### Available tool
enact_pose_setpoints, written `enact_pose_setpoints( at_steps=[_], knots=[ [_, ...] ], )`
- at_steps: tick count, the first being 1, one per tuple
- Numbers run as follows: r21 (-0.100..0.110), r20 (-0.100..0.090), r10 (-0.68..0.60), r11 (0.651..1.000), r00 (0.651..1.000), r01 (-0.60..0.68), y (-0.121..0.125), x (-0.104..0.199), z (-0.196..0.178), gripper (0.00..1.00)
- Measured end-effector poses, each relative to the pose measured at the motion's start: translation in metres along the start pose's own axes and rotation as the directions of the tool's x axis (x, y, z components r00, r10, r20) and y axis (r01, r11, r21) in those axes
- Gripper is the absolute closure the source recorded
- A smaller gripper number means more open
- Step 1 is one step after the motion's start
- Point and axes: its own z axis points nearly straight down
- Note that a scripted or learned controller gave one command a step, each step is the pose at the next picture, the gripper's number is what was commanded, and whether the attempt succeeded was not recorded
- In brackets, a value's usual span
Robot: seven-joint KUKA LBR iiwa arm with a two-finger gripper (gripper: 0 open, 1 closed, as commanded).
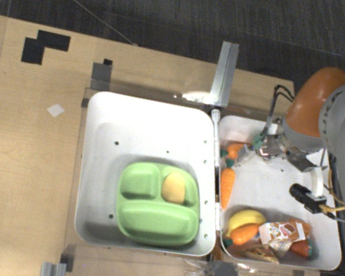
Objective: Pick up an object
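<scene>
- You are looking at the gripper (pixel 264 145) working down in the back-left corner of the right bin (pixel 282 185), at about 11 o'clock within that bin
- You cannot tell whether the claw is released or clenched; the wrist and cables are hiding the tips, and nothing is showing between them
- The likeliest target, the carrot (pixel 225 187), is lying along the left wall of the right bin, at about 9 o'clock, just below the gripper
- Its long axis is running roughly 12 to 6 o'clock; the green top is pointing toward 12 and the narrow tip toward 6
- You are risking a miss here: the carrot is hugging the wall, so one side of the claw could be landing on the rim or the divider instead of beside it
- A small orange piece (pixel 234 151) is sitting right by the claw and could be getting nudged or grabbed instead
- The banana (pixel 245 218) and the snack packet (pixel 283 234) are crowding the 6 o'clock end, near the carrot's tip
- The green tray (pixel 157 220) with a yellow fruit (pixel 175 187) is resting in the left bin (pixel 121 132), well apart
</scene>
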Motion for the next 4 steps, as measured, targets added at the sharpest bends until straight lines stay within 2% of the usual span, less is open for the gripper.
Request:
enact_pose_setpoints(
  at_steps=[1, 2, 3, 4],
  knots=[
    [0.008, -0.002, 0.29, 0.957, 0.957, -0.29, -0.044, 0.013, -0.018, 0.0],
    [0.008, -0.003, 0.259, 0.966, 0.966, -0.259, -0.099, 0.04, -0.03, 0.0],
    [-0.011, 0.0, 0.202, 0.979, 0.979, -0.202, -0.125, 0.05, -0.004, 0.0],
    [-0.017, -0.006, 0.198, 0.98, 0.98, -0.198, -0.121, 0.052, -0.016, 1.0]
  ],
)
